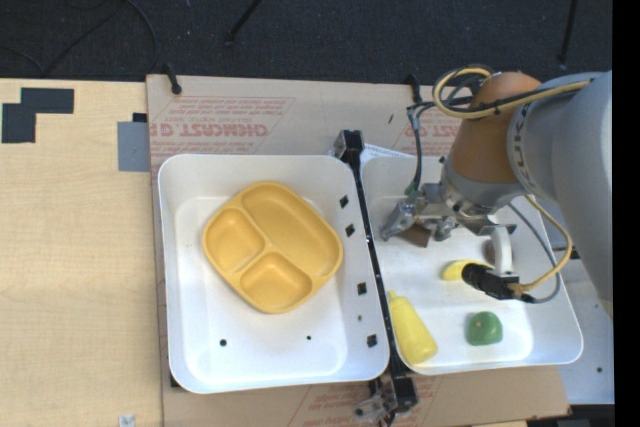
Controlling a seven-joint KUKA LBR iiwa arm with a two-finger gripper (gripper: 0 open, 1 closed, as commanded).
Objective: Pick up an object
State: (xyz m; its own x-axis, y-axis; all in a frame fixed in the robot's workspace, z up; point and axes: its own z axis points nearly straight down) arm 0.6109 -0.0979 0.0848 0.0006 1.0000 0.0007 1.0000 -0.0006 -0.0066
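Two white bins: left bin (pixel 190 335), right bin (pixel 555 340). One yellow divided tray (pixel 272 245). One yellow bottle (pixel 412 329). One green ball (pixel 484 328). One small yellow piece (pixel 453 270).

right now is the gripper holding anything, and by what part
Cannot be told. The gripper is low in the right bin near a small brown object, but no hold shows clearly.

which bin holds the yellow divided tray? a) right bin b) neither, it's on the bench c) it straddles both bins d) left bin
d: the yellow divided tray lies flat inside the left bin, apart from the divider between the bins.
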